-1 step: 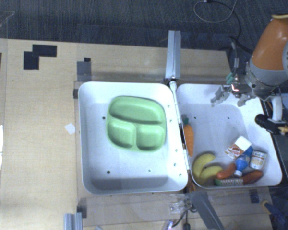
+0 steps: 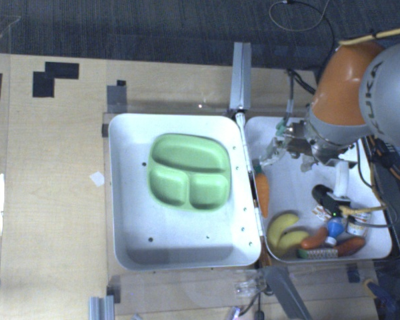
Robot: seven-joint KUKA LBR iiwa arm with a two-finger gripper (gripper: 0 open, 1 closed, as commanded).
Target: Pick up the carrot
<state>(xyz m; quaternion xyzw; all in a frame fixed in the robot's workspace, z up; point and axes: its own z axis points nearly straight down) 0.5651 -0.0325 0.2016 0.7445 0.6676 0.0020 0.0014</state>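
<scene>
The carrot (image 2: pixel 262 194) is orange and lies lengthwise against the left wall of the right bin (image 2: pixel 300 185), with its dark green top pointing to the far side. My gripper (image 2: pixel 275 151) hangs over the far left part of that bin, just beyond the carrot's green end and a little to its right. Nothing shows in its grasp. The grey arm with its orange band (image 2: pixel 343 89) reaches in from the right.
Two yellow bananas (image 2: pixel 287 229) lie at the near edge of the right bin, with red sausage-like pieces (image 2: pixel 335 246) and a small blue and white item (image 2: pixel 334 229) beside them. The left bin (image 2: pixel 130 199) holds a green divided plate (image 2: pixel 189 171).
</scene>
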